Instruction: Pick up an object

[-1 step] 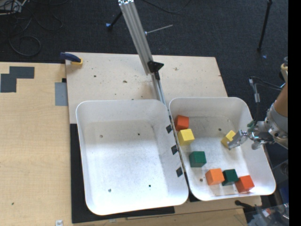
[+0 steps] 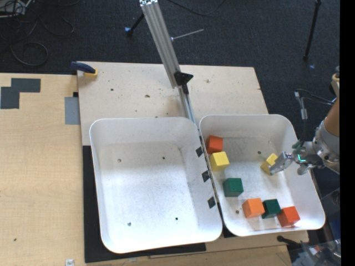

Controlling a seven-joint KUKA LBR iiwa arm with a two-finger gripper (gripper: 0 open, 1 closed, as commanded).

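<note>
Camera view had both bins in frame, and from my remote seat here's how it looked. The arm came in from 3 o'clock, and the gripper sat low over the right bin, near its 3 o'clock wall. A small yellow block was right at the fingertips, touching or nearly so, but I honestly couldn't tell whether the jaws were open, closed, or pinching it. Too small and blurry at that spot.

The rest of the blocks were all in that same bin. An orange cube sat at about 10 o'clock, with a yellow cube just beside it toward 6. A dark green cube was near the middle-left. Down at 5 o'clock there was a little cluster: an orange block, a green block touching it, and a red-orange block beside that, close to the rim.

The left bin sat at 9 o'clock of the other. A metal pole leaned across the bench from 12 o'clock.
</note>
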